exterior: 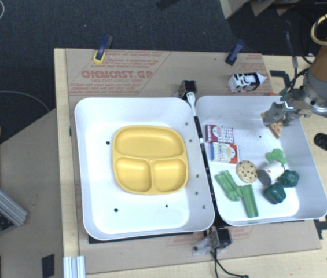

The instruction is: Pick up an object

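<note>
The claw (pixel 276 120) is positioned over the right bin (pixel 313 155), at its far edge. Finger state: cannot tell. A small tan object (pixel 276 130) lies directly beneath the claw. The cookie (pixel 246 171) and green pieces (pixel 238 191) lie nearer the camera.

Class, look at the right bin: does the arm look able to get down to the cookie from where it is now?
Probably yes. The gripper hangs over the right bin's far side, and the cookie lies face up with open space above it, though green pieces crowd its near side.
</note>
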{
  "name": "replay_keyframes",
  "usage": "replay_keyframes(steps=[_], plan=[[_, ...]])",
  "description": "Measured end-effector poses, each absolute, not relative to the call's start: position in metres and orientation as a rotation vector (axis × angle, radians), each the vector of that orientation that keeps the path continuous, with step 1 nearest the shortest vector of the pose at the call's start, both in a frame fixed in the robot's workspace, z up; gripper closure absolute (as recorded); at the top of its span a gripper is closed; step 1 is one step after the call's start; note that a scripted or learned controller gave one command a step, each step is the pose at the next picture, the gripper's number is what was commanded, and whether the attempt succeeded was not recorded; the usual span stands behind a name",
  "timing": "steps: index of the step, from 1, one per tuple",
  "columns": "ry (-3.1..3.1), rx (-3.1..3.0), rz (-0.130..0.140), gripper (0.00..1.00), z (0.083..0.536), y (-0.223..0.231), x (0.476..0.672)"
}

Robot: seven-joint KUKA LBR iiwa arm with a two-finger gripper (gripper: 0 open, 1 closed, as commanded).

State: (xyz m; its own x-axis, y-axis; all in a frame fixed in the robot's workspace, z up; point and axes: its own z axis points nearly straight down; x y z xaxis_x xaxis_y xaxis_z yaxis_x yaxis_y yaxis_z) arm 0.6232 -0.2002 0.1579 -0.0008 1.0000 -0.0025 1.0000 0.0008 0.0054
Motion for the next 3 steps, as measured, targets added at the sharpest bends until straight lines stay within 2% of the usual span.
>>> replay_keyframes(steps=[1, 2, 3], plan=[[2.219, 2.215, 0.004, 1.0, 0.207, -0.193, 0.631], [2.219, 2.216, 0.004, 1.0, 0.227, -0.193, 0.632], [2.228, 2.22, -0.002, 1.0, 0.223, -0.151, 0.615]])
